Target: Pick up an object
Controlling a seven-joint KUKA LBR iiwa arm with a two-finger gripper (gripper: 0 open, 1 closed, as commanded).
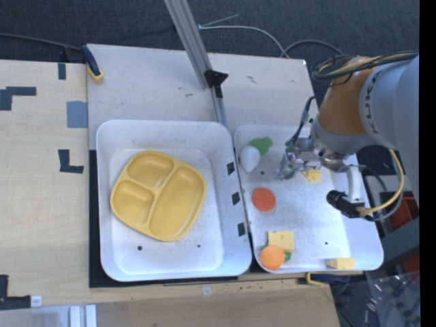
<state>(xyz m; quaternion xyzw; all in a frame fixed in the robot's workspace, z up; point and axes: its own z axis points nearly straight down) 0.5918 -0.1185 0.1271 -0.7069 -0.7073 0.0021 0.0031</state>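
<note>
A: Nearest the lens, along the front edge of the right-hand white bin (354, 230), a round orange ball (272, 257) is sitting against a pale yellow block (281, 240), and a small yellow wedge (340, 263) is lying in the front right corner.

B: Noted. And the tool?

A: The grey two-finger gripper (291, 167) is hanging low over the back half of that bin, below the arm's orange band (344, 107). Whether its fingers are apart or together I cannot tell; they are reading as one dark, blurred cluster. Nothing is showing between them.

B: Is anything touching it?

A: A small yellow piece (313, 176) is lying just beside its right flank; contact cannot be confirmed. A green leafy-looking item (260, 144) and a white egg-shaped object (250, 157) are resting near the bin's back left corner, left of the gripper and apart from it. A flat red-orange disc (263, 199) is lying mid-bin, in front of the gripper and clear of it.

B: And the surroundings?

A: The left-hand white bin (122, 247) is holding a yellow plastic divided tray (158, 195), turned at an angle. Both bins are sitting on a speckled pale bench top (150, 80). A silver metal rail (187, 29) is slanting in from the top, and dark carpet (306, 5) is showing behind.
</note>
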